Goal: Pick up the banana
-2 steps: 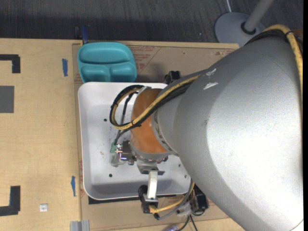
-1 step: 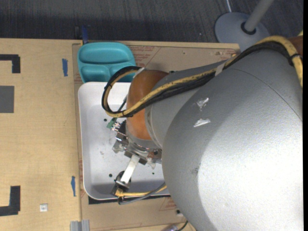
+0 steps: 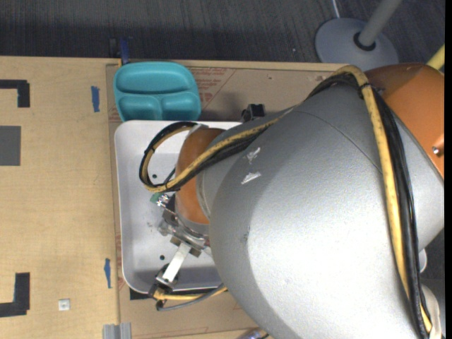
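**Banana.** Its position, long-axis direction and appearance cannot be determined, because the arm (image 3: 318, 210) overlies most of the bin (image 3: 121, 210). The strip of bin floor showing along the left wall is white, with a few small dark specks.

**End effector.** The end effector (image 3: 178, 233) is lowered into the bin, toward the near half. Part of its metal body shows just below the orange band (image 3: 189, 182). How far open it is, and whether it has hold of anything, cannot be determined.

**Arm.** The arm enters from the right and reaches left and downward over the bin. Its large grey link covers the right and near part of the scene. A yellow-and-black cable (image 3: 152, 154) runs along the top of the link and loops over the far-left part of the bin.

**Bin.** The bin is white and shallow with rounded corners. Its left wall and near-left corner are in view.

**Surroundings.**
- A teal tray (image 3: 157, 90) lies on the surface (image 3: 56, 189) just beyond the bin's far-left corner.
- The surface is tan, with blue tape marks and black marks at the left.
- Beyond the far edge is dark floor (image 3: 212, 13), with a round grey stand base (image 3: 346, 41) on it.
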Controlling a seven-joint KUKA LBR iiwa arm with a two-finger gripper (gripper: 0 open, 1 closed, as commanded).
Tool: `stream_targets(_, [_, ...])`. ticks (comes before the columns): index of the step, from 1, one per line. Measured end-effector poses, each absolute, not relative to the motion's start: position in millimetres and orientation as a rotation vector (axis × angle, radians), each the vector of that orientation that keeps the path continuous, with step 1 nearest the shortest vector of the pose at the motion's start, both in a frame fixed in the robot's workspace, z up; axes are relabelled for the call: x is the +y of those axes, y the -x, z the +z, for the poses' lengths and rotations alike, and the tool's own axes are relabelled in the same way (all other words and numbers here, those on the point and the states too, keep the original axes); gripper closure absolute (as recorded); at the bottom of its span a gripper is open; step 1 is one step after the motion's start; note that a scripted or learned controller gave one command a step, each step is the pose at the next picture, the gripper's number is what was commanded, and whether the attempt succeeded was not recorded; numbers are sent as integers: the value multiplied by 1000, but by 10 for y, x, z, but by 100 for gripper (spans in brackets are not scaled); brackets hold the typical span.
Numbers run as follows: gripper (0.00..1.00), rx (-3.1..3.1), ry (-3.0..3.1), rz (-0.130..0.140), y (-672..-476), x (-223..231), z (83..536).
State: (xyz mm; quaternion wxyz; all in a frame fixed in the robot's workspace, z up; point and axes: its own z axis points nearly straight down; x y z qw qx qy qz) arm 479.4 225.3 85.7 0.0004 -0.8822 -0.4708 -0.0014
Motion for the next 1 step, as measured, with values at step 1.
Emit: stream_targets(1, [100, -1481, 2768, -8, -4806, 2267, 966])
